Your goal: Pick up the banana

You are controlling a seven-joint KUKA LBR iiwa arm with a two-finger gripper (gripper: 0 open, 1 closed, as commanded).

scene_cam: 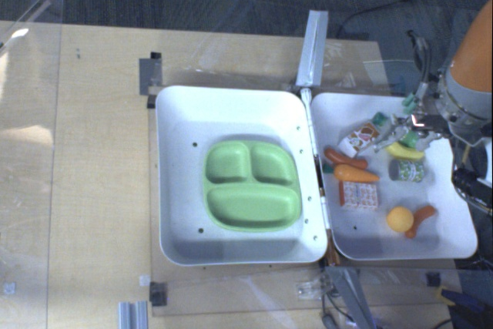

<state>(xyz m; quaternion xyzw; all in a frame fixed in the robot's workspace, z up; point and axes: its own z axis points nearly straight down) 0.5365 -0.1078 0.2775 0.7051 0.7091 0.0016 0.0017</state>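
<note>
A: So, right bin (462,243) is crowded. Where's the banana (406,152)?

B: Right under the gripper (414,127), between green bits and a grey block (407,171). Can't tell its grip state. Drop straight, close across the short width.

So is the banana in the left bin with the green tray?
No, the banana lies in the right bin, beside the gripper; the green tray sits in the left bin.

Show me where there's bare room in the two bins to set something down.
Left bin: a bare white band rings the green tray, widest along its far and left sides. Right bin: crowded through the middle around the banana and carrot; bare patches at the far-left corner and near edge.
</note>
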